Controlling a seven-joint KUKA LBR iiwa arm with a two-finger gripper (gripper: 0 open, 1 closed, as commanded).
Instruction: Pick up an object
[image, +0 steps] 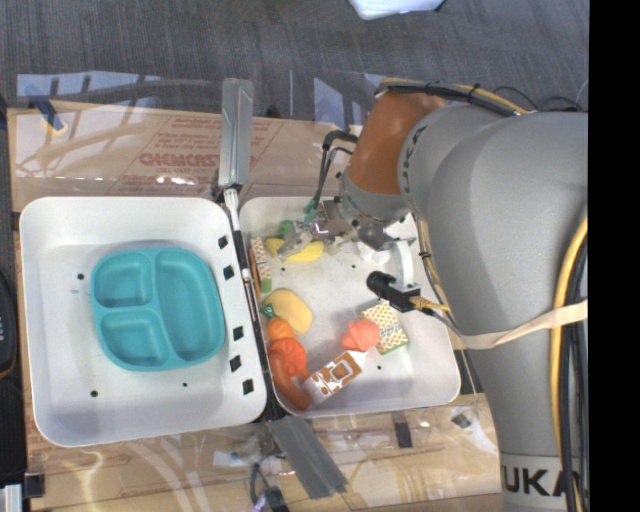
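One yellow banana-shaped toy (303, 252) lies just beneath our jaws, touching them, in the right bin (440, 375). We cannot tell whether they grip it.

Single fixed camera stood above the bench, looking down at a slant. Both white bins (40, 300) fitted in frame; arm (500, 230) entered from right.

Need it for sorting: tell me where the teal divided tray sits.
The teal divided tray lies flat in the left white bin, about mid-bin, across the divider from the toy food in the right white bin.
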